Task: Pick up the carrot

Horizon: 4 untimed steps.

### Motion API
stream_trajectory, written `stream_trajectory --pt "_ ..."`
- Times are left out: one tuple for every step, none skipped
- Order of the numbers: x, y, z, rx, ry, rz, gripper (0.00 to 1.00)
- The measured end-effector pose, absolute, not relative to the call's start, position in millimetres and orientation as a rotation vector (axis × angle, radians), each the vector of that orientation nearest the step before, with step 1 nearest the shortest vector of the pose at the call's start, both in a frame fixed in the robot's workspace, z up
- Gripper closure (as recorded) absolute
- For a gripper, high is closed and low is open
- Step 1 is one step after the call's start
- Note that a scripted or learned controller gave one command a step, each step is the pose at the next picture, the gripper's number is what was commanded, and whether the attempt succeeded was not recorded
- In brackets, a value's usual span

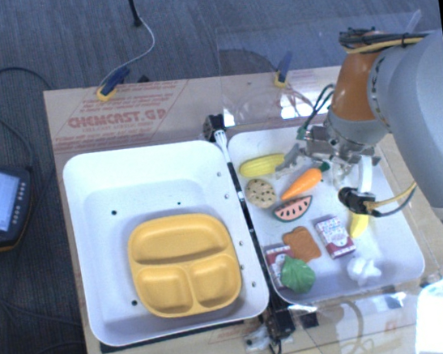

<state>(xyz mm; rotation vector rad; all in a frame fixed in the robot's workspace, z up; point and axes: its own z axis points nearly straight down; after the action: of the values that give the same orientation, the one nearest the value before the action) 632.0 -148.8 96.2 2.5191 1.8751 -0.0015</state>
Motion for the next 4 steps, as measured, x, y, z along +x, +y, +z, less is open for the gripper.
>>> stream_trajectory --pt "593.3 -154 90 2.639 1.686 0.014 0.00" --pt "595.5 -135 89 2.997 0.901 0.012 0.00" --pt "594.0 -136 99 2.995 0.908 -0.002 1.00" --pt "589.8 -198 207 2.911 1.165 -0.001 1.00"
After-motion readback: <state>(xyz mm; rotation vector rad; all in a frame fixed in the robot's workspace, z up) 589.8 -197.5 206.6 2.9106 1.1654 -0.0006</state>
